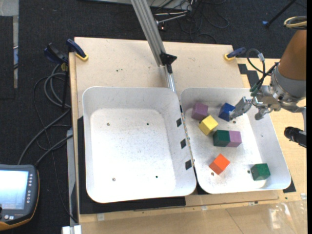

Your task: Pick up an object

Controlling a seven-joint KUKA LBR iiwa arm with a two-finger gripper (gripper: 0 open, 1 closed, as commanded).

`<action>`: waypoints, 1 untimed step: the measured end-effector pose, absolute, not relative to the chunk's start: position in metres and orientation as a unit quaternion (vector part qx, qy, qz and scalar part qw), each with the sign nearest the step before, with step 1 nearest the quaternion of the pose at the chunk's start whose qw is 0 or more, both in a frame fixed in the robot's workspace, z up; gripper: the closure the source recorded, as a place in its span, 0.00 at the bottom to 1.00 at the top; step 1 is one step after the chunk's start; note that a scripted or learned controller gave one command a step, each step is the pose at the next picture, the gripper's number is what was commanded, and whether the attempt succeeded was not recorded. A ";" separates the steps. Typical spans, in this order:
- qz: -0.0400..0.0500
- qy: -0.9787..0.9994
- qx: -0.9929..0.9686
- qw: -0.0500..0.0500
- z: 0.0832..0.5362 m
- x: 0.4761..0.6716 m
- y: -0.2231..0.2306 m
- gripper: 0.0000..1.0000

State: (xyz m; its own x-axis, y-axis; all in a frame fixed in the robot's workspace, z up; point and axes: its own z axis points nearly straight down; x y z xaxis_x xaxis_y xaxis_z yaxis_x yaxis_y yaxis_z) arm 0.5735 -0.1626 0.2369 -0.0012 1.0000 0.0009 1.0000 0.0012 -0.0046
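Nearest the camera, in my right-hand shallow white plastic bin, a small dark green cube sits alone by the front right corner. To its left, apart from it, lies a small orange cube, tilted so a corner faces the camera. Farther back, a second dark green cube touches a pale purple cube on its right side. Just behind and left of that pair is a yellow cube, and behind that a larger purple cube near the bin's left wall.

At the back of the cluster stands a blue cube. My two-finger gripper hangs just beside it on its right, reaching in from the right over the bin's far part. I cannot tell from here whether my tool is parted or closed, and nothing shows held in it.

The other shallow white plastic bin sits to the left, its wall touching the first bin's. Both rest on a pale speckled wooden board. A grey metal pole slants across the board's far side, and blue-and-yellow clamps grip the far corners.
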 end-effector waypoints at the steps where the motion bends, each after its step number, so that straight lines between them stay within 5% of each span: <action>1: 0.000 -0.707 -0.707 0.000 0.239 0.574 -0.163 0.00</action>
State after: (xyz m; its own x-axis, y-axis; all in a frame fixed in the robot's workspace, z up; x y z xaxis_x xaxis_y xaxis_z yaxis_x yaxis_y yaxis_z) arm 0.5744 -0.1627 0.2393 -0.0010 1.0000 -0.0003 1.0000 0.0010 -0.0001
